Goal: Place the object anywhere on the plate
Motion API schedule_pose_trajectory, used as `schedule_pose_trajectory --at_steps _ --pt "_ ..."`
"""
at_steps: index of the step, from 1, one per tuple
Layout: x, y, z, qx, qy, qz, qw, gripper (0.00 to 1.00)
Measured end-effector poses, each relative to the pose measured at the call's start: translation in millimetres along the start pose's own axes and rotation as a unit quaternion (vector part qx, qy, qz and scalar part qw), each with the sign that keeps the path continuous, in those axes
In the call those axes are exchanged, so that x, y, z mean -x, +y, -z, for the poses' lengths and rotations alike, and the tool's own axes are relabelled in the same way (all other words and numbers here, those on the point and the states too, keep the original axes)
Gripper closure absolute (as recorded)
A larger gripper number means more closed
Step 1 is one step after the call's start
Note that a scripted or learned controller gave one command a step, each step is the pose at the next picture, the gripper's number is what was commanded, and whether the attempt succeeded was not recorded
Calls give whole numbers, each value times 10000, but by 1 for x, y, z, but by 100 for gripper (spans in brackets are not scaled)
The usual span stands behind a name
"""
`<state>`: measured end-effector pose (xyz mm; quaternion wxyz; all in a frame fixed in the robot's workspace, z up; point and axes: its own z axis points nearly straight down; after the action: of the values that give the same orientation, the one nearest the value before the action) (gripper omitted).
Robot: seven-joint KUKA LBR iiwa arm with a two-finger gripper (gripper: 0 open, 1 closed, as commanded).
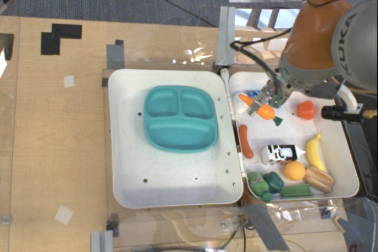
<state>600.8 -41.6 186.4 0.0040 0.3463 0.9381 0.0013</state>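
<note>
My gripper (273,96) hovers over the toy carrot (264,110), right of the teal plate (180,118); whether it's grasping, I can't tell. Carrot looks light, rigid, slick: I'd pinch mid-body.

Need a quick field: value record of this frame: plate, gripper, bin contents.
plate: teal three-compartment plate, in the left white bin, nothing on it
gripper: gripper over the right white bin, at the orange toy carrot; grasp cannot be told
right bin contents: carrot, red toy pepper, red toy sausage, yellow toy banana, orange toy fruit, black-and-white toy, tan toy bread roll, green toy vegetables
task state: no object on plate yet
</note>
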Motion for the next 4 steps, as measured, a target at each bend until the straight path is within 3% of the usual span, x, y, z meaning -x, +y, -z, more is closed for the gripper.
schedule_pose_trajectory --at_steps 1,2,3,4 --pt "-71 94 0 21 16 352 9994 100" --pt "-95 147 26 17 11 -106 9999 100" --pt "-129 203 23 12 18 313 9995 100" --pt "-91 102 91 25 -23 273 9996 100"
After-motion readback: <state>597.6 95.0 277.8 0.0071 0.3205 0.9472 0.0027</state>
